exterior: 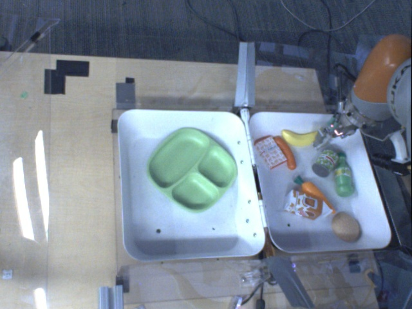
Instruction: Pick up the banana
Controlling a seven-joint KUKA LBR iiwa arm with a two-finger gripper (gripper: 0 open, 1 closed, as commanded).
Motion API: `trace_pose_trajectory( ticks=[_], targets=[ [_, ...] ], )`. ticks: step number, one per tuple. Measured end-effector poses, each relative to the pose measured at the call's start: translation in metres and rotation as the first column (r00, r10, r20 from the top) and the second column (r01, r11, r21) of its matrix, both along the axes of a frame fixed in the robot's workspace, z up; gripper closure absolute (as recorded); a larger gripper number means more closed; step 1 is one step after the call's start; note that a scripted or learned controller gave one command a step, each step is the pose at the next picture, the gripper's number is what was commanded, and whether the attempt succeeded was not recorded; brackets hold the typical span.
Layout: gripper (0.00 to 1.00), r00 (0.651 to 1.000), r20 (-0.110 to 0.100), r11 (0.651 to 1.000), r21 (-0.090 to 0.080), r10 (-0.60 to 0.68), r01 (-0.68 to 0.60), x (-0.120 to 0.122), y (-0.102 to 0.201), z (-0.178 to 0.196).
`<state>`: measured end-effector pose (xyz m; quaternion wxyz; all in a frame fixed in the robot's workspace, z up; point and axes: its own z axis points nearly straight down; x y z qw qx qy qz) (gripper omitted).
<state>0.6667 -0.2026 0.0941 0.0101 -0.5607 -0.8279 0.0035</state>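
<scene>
Near rim of right bin point(335, 245): a tan round fruit, perhaps a kiwi point(346, 226), lies just inside the near right corner, close to the wall.
Snack packet point(304, 205): an orange-and-white pouch, lying flat just left of the kiwi, with a carrot point(315, 194) laid across its upper edge.
Green bottle point(343, 176): on its side along the right wall, touching or nearly touching a small grey-lidded can point(325, 163) to its left.
Sausage point(286, 152): an orange-red link, slanted, resting against a red-and-white card packet point(270, 152) near the left wall.
Banana point(299, 137): small, yellow, lying flat in the far part of the right bin, curved side down, its right tip next to the gripper.
Gripper point(329, 134): low at the far right of the bin, just beside the banana's right end and above the can; whether it touches the banana cannot be told.
Fingers: too small and cluttered to judge their spread; nothing is seen between them.
Open room: bare white floor shows in the right bin's near left corner.
Left bin point(138, 237): holds a green three-part plate point(192, 168), set centrally with bare floor on all sides.
Arm point(380, 82): enters from the far right, orange band above the wrist.
</scene>
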Motion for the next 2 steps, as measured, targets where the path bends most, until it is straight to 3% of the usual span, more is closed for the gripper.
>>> trace_pose_trajectory(
  ticks=[1,2],
  targets=[
    [1.00,0.978,0.030,0.978,-0.008,0.209,-0.208,0.0048,0.0605,0.0845],
    [0.00,0.978,0.030,0.978,-0.008,0.208,-0.208,0.0047,0.0603,0.0841]
  ],
)
